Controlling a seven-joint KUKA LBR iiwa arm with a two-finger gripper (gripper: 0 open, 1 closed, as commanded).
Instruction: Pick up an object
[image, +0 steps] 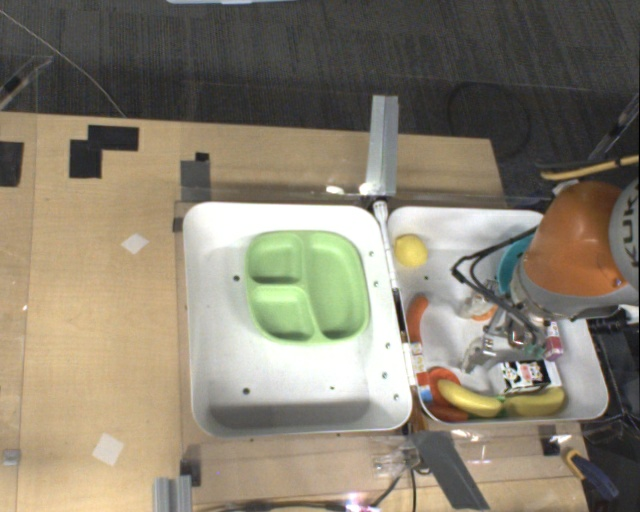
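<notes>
The end effector (487, 352) is hovering in the right bin (590, 400), with the banana (470, 400) lying just below it; whether it is spread, I cannot tell.

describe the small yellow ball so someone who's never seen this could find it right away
Look in the right white bin, at its far left corner beside the divider. The yellow ball lies there apart from the rest, round, unlike the long bananas at the near edge.
</notes>
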